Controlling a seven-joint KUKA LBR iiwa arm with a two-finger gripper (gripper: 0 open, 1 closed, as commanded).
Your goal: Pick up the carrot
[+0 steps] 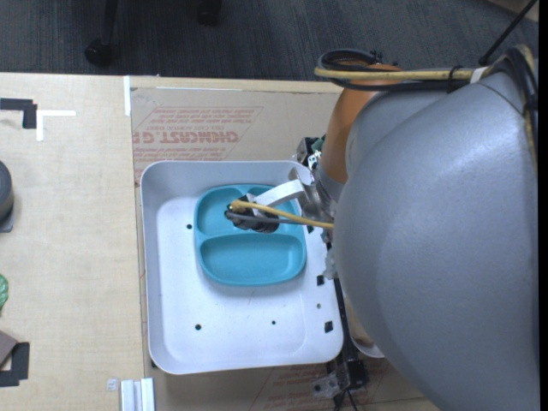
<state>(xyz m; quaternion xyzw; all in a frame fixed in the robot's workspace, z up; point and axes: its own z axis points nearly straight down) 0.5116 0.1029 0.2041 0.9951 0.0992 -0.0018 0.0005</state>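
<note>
Carrot location cannot be told; it may lie hidden beneath the hand. The grey arm [445, 229] looms right of the blue divided dish [253, 264], the white bin [240, 341] surrounds that dish, and the hand [251, 218] sits low in the dish's far compartment, probably reaching to grasp; whether it is spread or pinching cannot be told.

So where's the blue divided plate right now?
The blue divided plate lies inside the white bin, toward its far side, with the gripper down over its far compartment.
</note>
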